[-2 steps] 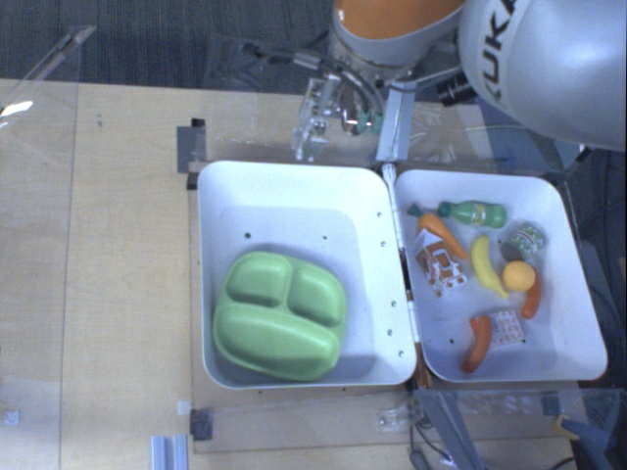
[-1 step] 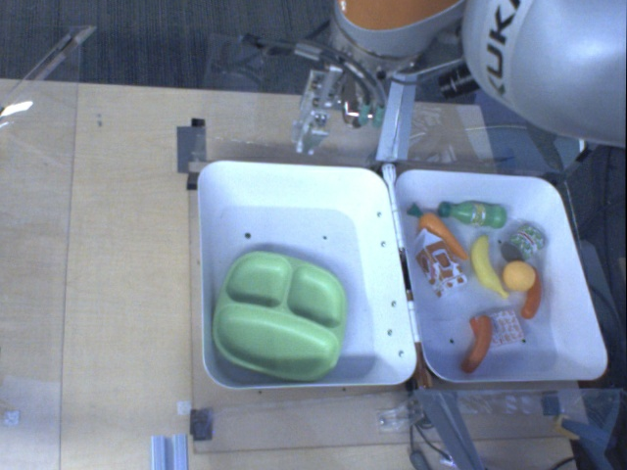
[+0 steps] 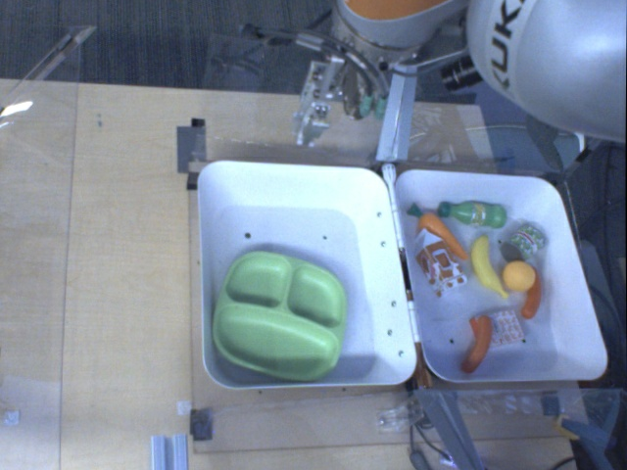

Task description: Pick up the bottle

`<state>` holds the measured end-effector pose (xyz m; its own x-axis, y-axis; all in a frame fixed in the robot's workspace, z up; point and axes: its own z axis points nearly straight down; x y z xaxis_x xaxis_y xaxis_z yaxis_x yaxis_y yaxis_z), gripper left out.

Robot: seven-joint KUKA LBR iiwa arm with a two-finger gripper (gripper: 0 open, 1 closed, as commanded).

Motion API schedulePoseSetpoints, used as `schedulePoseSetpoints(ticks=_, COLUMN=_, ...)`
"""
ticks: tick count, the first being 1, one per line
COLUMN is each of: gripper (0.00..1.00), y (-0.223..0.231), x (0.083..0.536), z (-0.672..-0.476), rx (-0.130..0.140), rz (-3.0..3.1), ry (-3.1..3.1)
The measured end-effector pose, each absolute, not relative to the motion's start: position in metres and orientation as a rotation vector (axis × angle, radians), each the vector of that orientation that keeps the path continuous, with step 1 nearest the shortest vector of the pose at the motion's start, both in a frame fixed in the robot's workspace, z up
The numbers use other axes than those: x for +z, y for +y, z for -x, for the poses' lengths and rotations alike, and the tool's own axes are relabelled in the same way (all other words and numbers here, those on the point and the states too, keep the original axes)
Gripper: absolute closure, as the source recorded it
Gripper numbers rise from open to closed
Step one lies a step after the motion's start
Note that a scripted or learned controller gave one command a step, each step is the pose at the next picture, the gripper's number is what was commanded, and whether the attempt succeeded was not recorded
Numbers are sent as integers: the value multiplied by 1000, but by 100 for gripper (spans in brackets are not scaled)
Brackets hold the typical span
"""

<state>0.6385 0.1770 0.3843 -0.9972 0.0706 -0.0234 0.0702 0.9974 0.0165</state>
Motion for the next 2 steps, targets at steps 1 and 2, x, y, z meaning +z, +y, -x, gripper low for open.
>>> schedulePoseSetpoints(ticks=1, gripper=100, y=226, x=268, z=-661, rx=5, rz=301, ry=3123)
schedulePoseSetpoints(ticks=2, gripper=100, y=236, x=371, z=-641, rx=7, rz=456, ry=3097)
